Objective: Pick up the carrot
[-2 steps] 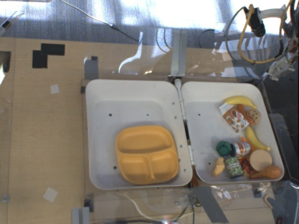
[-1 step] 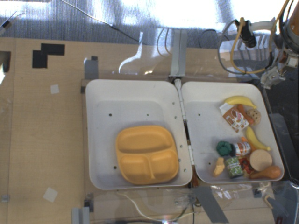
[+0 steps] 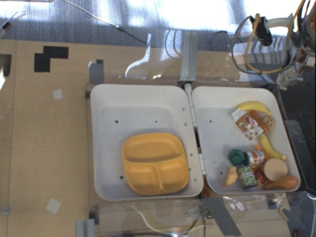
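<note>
The bench is pale wood with bright window glare across the floor behind it, and the two white bins sit side by side in the middle. The left bin carries a yellow divided plate. The right bin holds all the toy food, crowded toward its right side.

What I take for the carrot is the short orange piece in the upper part of that crowd. It touches a printed snack packet on its left and a cookie on its right, with a banana just above.

The tool hangs beyond the right bin's far right corner, among looped cables, well apart from the carrot. From this angle I cannot tell whether it is open or closed, and I see nothing in it.

My worry is the crowding. With neighbours pressed against both sides, a descent slightly off centre would likely catch the packet or cookie instead, or push the carrot under them. Little of the carrot shows, so its long axis is hard to judge, and closing along it rather than across could let it slip out. The orange drumstick at the near right corner is a plausible colour mix-up for the program.
</note>
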